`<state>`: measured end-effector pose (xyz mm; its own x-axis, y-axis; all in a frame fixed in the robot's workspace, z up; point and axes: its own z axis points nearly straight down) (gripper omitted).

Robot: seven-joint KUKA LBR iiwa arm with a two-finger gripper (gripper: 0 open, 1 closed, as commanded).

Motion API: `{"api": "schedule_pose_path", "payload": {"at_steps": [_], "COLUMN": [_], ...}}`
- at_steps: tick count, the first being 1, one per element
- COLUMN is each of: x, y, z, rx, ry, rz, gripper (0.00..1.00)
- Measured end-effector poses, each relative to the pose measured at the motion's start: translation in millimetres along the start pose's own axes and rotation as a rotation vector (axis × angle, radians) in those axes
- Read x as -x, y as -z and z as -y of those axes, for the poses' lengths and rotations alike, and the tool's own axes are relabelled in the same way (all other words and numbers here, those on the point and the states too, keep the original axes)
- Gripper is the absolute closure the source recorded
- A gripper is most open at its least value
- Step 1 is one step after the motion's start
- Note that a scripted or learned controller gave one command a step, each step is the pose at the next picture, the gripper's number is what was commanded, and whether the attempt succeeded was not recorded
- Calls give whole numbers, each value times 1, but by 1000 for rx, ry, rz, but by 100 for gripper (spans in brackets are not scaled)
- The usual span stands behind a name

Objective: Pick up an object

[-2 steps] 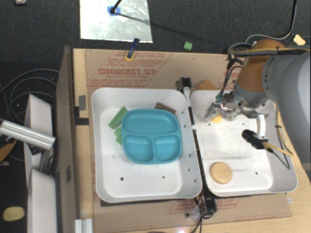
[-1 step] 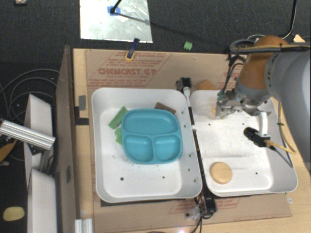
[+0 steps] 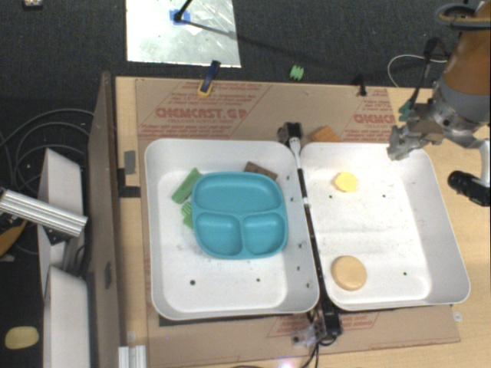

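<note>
In the right bin (image 3: 399, 228) lie a small yellow object (image 3: 345, 182) near the back and a round tan object (image 3: 348, 272) near the front. The left bin (image 3: 165, 228) holds a blue divided plate (image 3: 238, 215), a green piece (image 3: 185, 186) at the plate's left and a brown piece (image 3: 261, 170) behind it. My gripper (image 3: 400, 145) hangs over the back right corner of the right bin, to the right of the yellow object and apart from it. Nothing shows between its fingers.
A black clip (image 3: 291, 133) and an orange-brown piece (image 3: 324, 134) sit at the back where the two bins meet. Cardboard (image 3: 253, 106) lies under the bins. Cables (image 3: 46, 129) and a metal bar (image 3: 42, 211) are at the left.
</note>
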<state>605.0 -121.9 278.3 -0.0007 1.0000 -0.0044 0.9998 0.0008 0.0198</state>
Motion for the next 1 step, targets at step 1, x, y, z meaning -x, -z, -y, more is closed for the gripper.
{"api": "schedule_pose_path", "payload": {"at_steps": [1], "x": [-26], "y": [-54], "z": [-17], "rx": [-20], "ry": [6], "rz": [-5], "gripper": [100]}}
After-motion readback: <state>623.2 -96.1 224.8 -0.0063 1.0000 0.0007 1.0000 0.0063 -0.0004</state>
